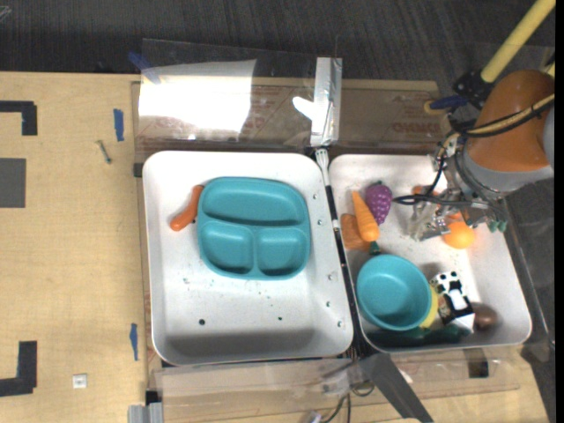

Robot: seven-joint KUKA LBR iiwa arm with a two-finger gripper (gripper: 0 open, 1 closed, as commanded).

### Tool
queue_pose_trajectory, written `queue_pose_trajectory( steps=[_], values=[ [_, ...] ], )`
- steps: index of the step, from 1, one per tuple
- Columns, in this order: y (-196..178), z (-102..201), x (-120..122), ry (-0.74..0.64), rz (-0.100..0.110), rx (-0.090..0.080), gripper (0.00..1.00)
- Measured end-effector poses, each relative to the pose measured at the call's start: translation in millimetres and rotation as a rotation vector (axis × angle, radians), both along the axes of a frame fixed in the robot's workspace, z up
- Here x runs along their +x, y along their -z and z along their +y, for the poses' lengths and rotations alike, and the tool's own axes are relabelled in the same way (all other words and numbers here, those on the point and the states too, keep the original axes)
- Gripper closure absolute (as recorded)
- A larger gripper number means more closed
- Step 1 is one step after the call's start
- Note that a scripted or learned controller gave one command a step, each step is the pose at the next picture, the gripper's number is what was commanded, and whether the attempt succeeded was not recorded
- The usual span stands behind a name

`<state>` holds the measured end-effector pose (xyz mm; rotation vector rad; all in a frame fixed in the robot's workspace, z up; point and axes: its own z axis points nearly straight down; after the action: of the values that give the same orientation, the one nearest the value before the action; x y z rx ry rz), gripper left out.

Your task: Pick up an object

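My gripper (434, 226) hangs low over the back part of the right bin (515, 276), under the grey arm with its orange band (515, 117). A small orange fruit (460, 235) lies right beside the gripper, on its right, and the view does not show whether they touch. Purple grapes (379, 201) and an orange carrot (363, 216) lie to the gripper's left, near the bin's left wall. A teal bowl (392, 292) stands at the front of this bin. Next to the bowl are a black-and-white toy (452, 294), a yellow piece (429, 317) and a brown piece (484, 320).
The left bin (176, 324) holds a teal divided plate (254, 226) with an orange sausage-shaped toy (186, 210) at its left edge. A clear plastic sheet (233, 100) lies behind the bins. A yellow rod (522, 32) slants at the top right.
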<state>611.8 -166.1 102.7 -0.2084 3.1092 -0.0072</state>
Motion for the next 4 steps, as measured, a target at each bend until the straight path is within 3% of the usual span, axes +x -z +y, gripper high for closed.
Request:
queue_pose_trajectory(
  steps=[1, 2, 3, 4],
  values=[
    [-159, -11, 38, 0.147, 0.007, 0.003, 1.00],
    [-153, -10, 36, 0.147, 0.019, 0.005, 0.00],
    [11, -33, 29, 0.083, 0.014, 0.003, 0.00],
    [15, -26, 28, 0.194, 0.020, 0.006, 0.00]
  ],
)
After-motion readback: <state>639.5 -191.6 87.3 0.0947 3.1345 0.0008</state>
